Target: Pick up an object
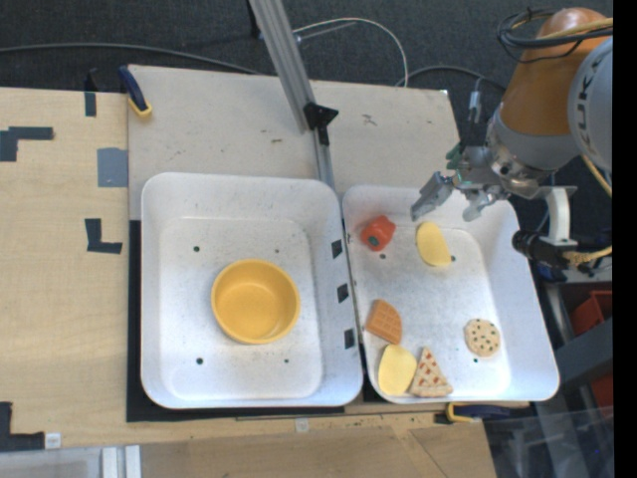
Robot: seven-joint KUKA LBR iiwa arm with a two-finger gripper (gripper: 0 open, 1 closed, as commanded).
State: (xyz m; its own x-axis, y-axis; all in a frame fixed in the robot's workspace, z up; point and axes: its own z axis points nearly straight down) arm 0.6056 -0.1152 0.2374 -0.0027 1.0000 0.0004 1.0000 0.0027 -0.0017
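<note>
The gripper (456, 201) hangs with fingers apart and holding nothing, above the right bin (518, 371), just over the pale yellow piece (433, 245), maybe a toy potato. This looks like the approach step; next it must descend and close.

I see yellow bowl (255, 301) in white speckled bin (169, 207); red tomato (377, 233), tan chocolate-chip cookie (482, 338), pale yellow piece (433, 245).
</note>
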